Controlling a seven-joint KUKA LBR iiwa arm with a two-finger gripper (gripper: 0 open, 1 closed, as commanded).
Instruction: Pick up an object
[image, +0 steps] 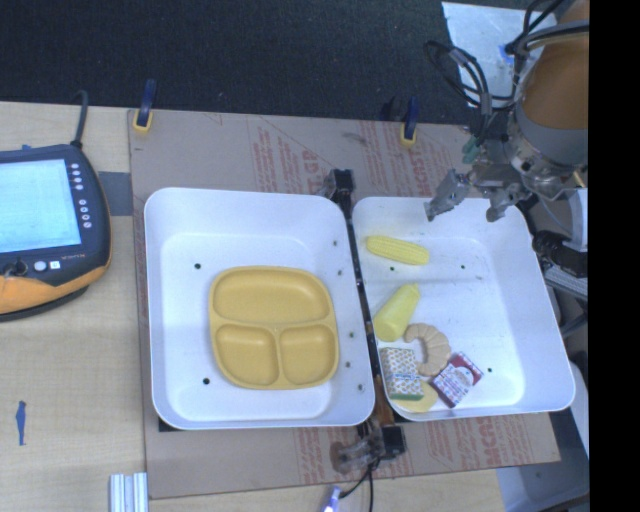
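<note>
My gripper (470, 208) hangs open above the far edge of the right bin (520, 300), its two dark fingers spread wide with nothing between them. In that bin lie a yellow corn cob (397, 250) near the far left, a yellow-green block (397, 311) below it, a tan ring-shaped pastry (431, 345), a small printed packet (402, 371) and a red and white packet (457, 380) at the near side. The gripper is well above and to the right of the corn cob.
The left bin (180, 300) holds a yellow divided plate (273, 327). A teach pendant (45, 225) lies at the left on the bench. Clamps (343, 183) sit between the bins at the far and near ends.
</note>
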